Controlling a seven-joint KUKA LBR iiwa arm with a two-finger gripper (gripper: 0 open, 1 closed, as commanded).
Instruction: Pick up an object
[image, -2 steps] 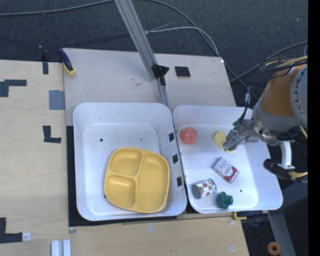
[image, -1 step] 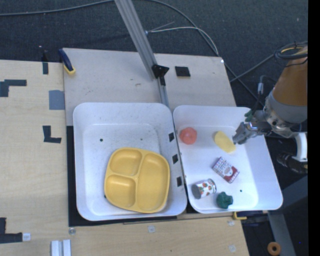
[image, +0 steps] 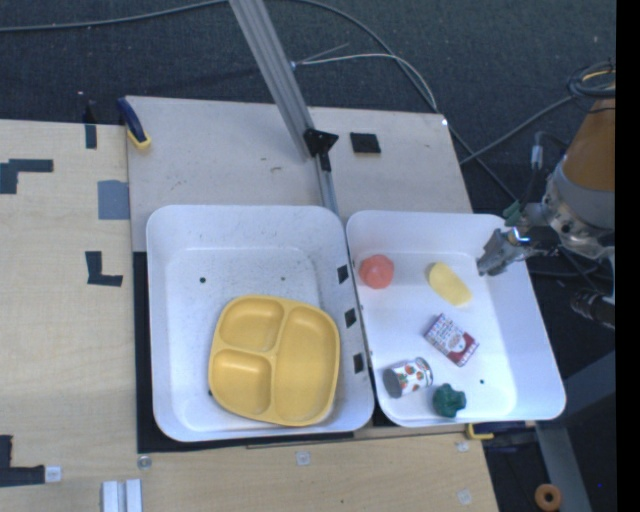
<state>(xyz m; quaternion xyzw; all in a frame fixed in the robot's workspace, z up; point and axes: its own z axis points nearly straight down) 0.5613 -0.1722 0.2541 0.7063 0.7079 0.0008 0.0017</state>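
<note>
Two white bins sit side by side on a tan bench over dark carpet strewn with cables. Left bin (image: 170, 300): yellow tray (image: 275, 360). Right bin (image: 535, 350): ball (image: 376, 271), banana (image: 450, 283), packet (image: 450, 339), cup (image: 408, 377), green toy (image: 448, 400). Gripper (image: 497, 254) hovers at its far right edge.

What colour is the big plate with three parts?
Yellow; the divided plate shows in the camera view.

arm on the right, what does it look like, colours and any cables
The arm is a rounded grey body with an orange band above the wrist. At its end sits a small dark grey metal gripper with a bright glint near the wrist joint. Thin cables run beside the arm's upper part, and dark cables lie on the floor behind the bench.
</note>
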